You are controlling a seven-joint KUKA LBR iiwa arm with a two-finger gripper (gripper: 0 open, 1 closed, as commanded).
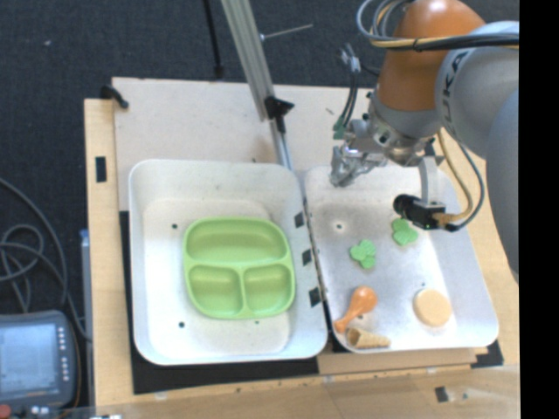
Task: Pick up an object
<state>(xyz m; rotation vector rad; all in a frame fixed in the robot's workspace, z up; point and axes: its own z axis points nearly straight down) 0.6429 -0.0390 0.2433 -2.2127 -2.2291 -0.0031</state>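
1. Over the right-hand shallow white bin (pixel 454 321), near its far left corner, hangs the grey arm's two-finger gripper (pixel 344 171), low above bare bin floor with nothing under it.
2. Candidates all lie nearer the camera in that same bin: a small green leafy piece (pixel 363 253), a second green piece (pixel 403 232) just beside the black cable fitting, an orange rounded toy (pixel 360 303) touching a tan cone-like piece (pixel 370 340) at the near rim, and a pale round biscuit-shaped disc (pixel 431 307).
3. Left bin (pixel 157 190) holds a light green three-compartment plastic tray (pixel 238 267), well apart from the gripper.
4. Risk, as I read it: descend from here and the fingers meet only bin floor or the corner wall, a wasted try. The flat green pieces could slip out of a pinch; the orange toy and cone touch, so one may drag the other.
5. Fingers: I cannot tell how far apart they stand, and nothing shows between them.
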